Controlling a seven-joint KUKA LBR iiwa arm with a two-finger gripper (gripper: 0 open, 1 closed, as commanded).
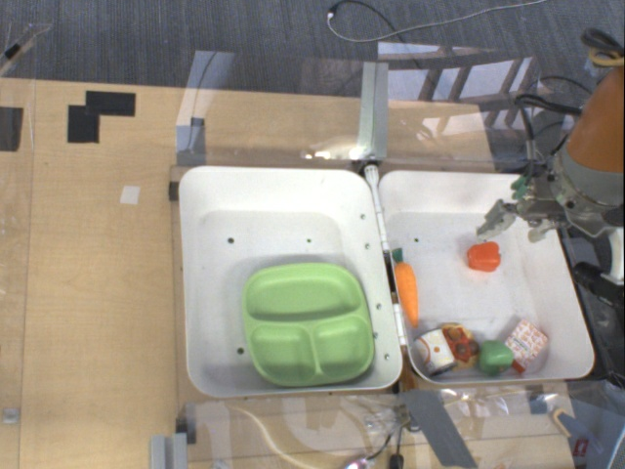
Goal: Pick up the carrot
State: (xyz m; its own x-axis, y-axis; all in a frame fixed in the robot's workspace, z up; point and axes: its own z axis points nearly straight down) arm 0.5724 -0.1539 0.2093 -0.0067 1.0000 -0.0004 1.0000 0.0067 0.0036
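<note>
Camera view: carrot (406,294) beside bin wall (388,279)

carrot (406,294) at right bin (566,291) left wall, end effector (516,219) apart

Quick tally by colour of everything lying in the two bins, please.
Green: 2, the divided plate and a small green item
Orange: 1, the carrot
Red: 1, a red item
Mixed colours: 2, a can and a packet
Total: 6
</note>
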